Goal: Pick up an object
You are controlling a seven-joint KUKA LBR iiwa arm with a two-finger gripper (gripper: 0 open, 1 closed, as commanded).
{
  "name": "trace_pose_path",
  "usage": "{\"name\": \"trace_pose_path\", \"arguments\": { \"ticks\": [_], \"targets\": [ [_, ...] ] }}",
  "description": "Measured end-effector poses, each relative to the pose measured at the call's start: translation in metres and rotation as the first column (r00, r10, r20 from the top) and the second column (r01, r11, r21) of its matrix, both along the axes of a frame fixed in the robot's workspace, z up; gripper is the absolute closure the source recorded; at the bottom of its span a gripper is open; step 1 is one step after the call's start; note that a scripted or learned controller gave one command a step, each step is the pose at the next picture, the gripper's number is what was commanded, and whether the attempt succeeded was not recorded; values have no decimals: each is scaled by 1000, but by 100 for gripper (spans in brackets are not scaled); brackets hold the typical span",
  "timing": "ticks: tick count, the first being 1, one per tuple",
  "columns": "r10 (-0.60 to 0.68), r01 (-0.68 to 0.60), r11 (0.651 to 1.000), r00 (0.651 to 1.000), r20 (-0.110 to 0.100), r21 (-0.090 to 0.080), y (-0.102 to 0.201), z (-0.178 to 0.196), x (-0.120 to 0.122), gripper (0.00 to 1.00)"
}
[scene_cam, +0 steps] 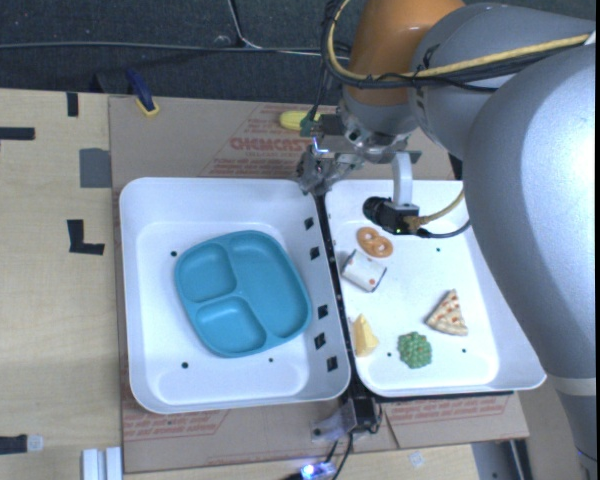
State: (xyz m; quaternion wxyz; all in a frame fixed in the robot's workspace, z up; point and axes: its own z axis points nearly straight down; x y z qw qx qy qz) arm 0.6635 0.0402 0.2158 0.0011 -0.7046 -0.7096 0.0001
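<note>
While arm (pixel 500 78) reaches from right | gripper (pixel 318 171) at bin divider (pixel 327 258) | far end

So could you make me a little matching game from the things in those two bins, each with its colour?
Things: 1 plate; 2 broccoli; 3 cheese; 4 pretzel.
Colours: a green; b orange-brown; c blue; d yellow.
Pairs: 1-c, 2-a, 3-d, 4-b.
</note>
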Motion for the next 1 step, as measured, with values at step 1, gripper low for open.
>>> {"name": "trace_pose_path", "arguments": {
  "ticks": [1],
  "targets": [
    [-1,1,1000,1000,1,0,52,13,-6,100]
  ]
}}
